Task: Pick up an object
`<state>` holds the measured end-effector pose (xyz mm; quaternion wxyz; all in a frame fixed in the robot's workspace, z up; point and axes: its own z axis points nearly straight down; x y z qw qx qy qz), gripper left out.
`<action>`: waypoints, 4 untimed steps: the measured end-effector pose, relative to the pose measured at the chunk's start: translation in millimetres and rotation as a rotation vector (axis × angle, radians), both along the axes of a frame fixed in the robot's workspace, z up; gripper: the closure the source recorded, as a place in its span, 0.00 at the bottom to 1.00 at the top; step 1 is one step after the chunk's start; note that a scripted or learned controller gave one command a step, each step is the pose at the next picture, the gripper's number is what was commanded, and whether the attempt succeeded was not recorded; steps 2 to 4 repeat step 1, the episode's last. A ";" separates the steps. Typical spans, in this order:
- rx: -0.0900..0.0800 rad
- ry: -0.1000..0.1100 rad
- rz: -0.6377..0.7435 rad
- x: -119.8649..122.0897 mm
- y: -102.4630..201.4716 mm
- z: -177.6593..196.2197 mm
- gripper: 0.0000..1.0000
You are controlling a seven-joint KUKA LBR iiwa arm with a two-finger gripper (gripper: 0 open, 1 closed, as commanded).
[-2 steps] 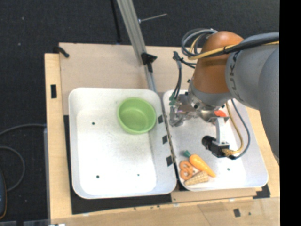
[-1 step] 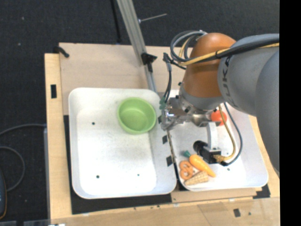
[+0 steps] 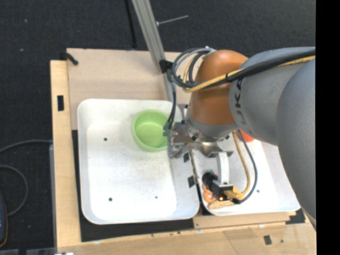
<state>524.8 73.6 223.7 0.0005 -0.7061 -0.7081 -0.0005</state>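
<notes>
- Camera view: the grey arm (image 3: 281, 100) comes in from the right and hangs over the seam between the two white bins. Its orange band (image 3: 215, 97) covers a good chunk of the right bin (image 3: 268, 193).
- The end effector (image 3: 174, 142) sits low, right at the divider on the inner edge of the left bin (image 3: 122, 182). It's up against the right side of the green bowl (image 3: 149, 130), or at least looks that way from this angle.
- Honestly can't tell if the end effector is spread or pressed together, since the wrist and cables block the tip. I don't see anything clearly pinched in it either, so I'm not calling it a grab.
- The bowl stands upright, open side up, in the left bin's upper right part, close to the divider wall.
- In the right bin a small orange-red thing (image 3: 247, 137) pokes out from behind the arm, too hidden to say what it is.
- There's another bit of orange stuff (image 3: 211, 197) at the near rim of that bin, also hard to make out.
- Both bins sit side by side on the pale wooden desk (image 3: 106, 70), and a metal rail (image 3: 146, 20) slants up past the back edge.
</notes>
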 end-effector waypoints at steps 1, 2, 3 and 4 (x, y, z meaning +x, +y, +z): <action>0.001 -0.001 -0.002 0.0 0.2 -0.1 0.00; 0.001 -0.001 -0.002 0.0 0.2 -0.1 0.00; 0.001 -0.001 -0.002 0.0 0.2 -0.1 0.00; 0.001 -0.001 -0.002 0.0 0.2 -0.1 0.00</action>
